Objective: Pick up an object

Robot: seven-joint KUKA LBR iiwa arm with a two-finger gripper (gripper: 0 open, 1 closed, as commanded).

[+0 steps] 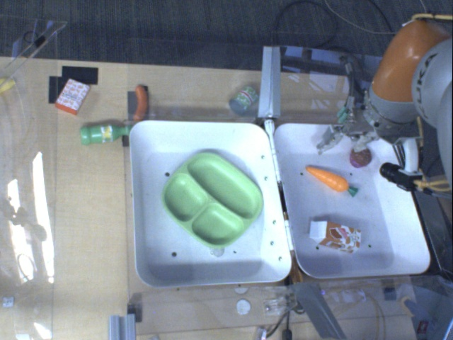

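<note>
Two white bins side by side on the surface (42, 211). Left bin (152, 261) with a green tray (212, 198) lying flat in the middle, three hollows facing up. Right bin (396, 250) with the things to pick: a carrot (328, 179) lying on its side near the middle, a small carton (335, 235) flat toward the front, a small dark red round thing (361, 157) near the back.

Claw (345, 134) low over the back of the right bin, reaching in from the right, hanging just beside the red thing and a bit behind the carrot. Fingers spread apart, maybe, though blurry here and hard to be sure. Nothing seen between them. Probably placed there to drop on something close, the red thing or the carrot.

Carrot well apart from the carton, with bare bin floor all round, so easy to reach. Red thing close to the back wall, so less room there.

Outside the bins, on the surface: a green bottle (103, 133) on its side, a small box (72, 95), an orange tool (141, 102), a jar (245, 99) by the middle post. Out of the way, not part of the pick.
</note>
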